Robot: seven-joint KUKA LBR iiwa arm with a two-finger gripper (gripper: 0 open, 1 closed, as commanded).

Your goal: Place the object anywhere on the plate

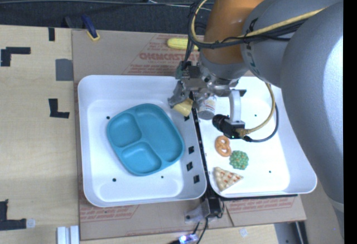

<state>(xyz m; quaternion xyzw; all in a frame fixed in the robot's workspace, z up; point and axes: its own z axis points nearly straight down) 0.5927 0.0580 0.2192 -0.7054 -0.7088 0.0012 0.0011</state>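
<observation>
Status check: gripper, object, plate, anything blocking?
Gripper at the bins' divider, yellow piece at its tips; grasp unconfirmed. Blue plate in left bin, nothing on it. Pretzel, broccoli, pizza slice in right bin, not blocking.

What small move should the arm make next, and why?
Probably shift the tool a little further left over the blue plate. The yellow object at its tip sits near the divider, just off the plate's upper right rim.
</observation>
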